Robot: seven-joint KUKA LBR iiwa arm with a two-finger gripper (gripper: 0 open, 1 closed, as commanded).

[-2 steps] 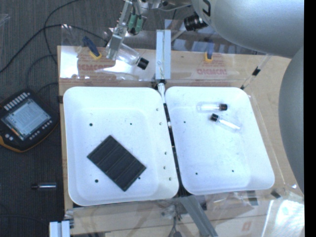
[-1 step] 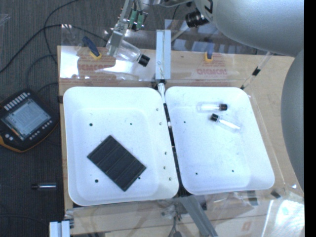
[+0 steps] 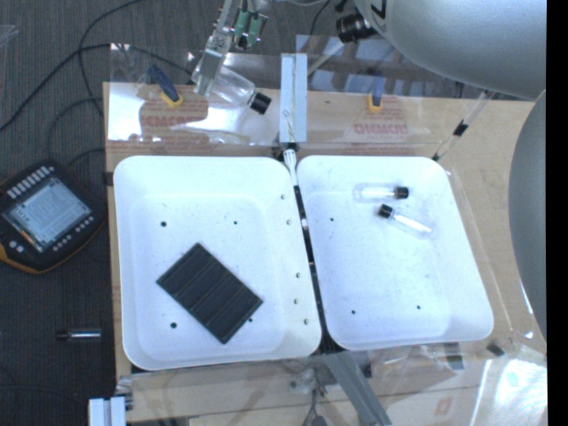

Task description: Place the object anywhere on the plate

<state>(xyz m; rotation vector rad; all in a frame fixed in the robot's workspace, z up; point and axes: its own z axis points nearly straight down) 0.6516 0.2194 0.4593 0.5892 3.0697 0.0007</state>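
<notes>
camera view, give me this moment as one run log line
claw: over bench behind left bin, on clear vial | plate: dark, in left bin | two vials: in right bin

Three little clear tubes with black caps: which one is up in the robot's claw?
The tube above the left bin's far edge, pinched between the claw. The other two lie in the right bin.

There are two white bins [image 3: 133,264], one dark plate [image 3: 209,292], and three little clear tubes [image 3: 380,192] with black caps.
</notes>
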